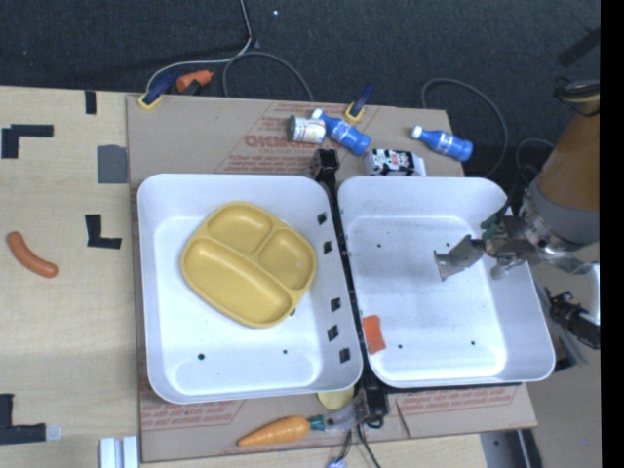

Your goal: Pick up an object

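Carrot: on the bench's near edge, just outside the left bin.
Orange block: right bin, near-left corner, by the divider.
Yellow plate: left bin, centre — three compartments.
Gripper: over the right bin's middle, coming from its right edge — grip state can't be made out.
Sausage: bench's left edge.

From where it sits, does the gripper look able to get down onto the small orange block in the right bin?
Probably yes: the gripper hangs over the same right white bin, and nothing lies around the small orange block near its left wall.
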Controlling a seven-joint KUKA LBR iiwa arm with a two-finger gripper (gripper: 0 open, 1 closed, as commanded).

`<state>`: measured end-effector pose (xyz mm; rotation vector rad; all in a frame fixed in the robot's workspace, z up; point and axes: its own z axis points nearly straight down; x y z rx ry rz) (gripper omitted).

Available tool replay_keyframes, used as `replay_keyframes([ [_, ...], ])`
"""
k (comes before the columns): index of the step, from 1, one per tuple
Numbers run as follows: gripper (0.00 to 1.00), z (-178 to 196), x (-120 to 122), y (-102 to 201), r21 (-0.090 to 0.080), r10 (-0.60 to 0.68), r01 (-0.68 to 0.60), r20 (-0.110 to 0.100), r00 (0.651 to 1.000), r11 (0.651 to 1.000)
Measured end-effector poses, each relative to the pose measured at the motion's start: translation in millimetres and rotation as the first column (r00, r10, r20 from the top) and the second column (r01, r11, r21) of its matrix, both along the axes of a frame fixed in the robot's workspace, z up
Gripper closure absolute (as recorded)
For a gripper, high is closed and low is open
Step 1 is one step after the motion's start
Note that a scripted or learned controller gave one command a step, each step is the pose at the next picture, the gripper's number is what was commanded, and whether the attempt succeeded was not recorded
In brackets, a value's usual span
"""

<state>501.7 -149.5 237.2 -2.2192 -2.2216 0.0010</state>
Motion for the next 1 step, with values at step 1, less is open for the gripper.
replay_keyframes([
  [1,0.0,-158.1,58.4,39.0,-0.004,0.004,-0.004,0.009,1.0,1.0],
])
